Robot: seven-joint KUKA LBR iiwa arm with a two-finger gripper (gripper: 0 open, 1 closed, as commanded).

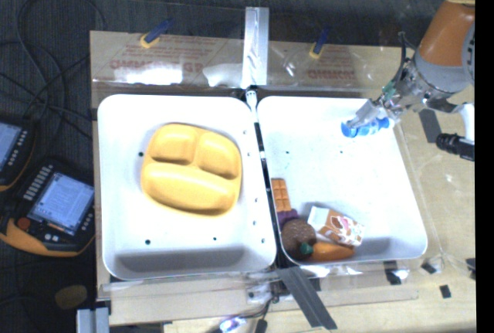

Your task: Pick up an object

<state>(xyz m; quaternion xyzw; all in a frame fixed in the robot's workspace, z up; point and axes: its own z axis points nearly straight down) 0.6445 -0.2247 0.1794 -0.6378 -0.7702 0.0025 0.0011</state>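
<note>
A yellow compartment tray (191,168) lies in the left bin (116,246). In the right bin (401,200), small toy foods cluster at six o'clock: a carton (337,228), brown ball (296,232), carrot (332,251) and waffle bar (279,193). The gripper (363,125), blue-tipped, hovers at one o'clock; whether it is parted or closed cannot be told. The carrot looks light, stiff and slick, best pinched across its middle.
</note>
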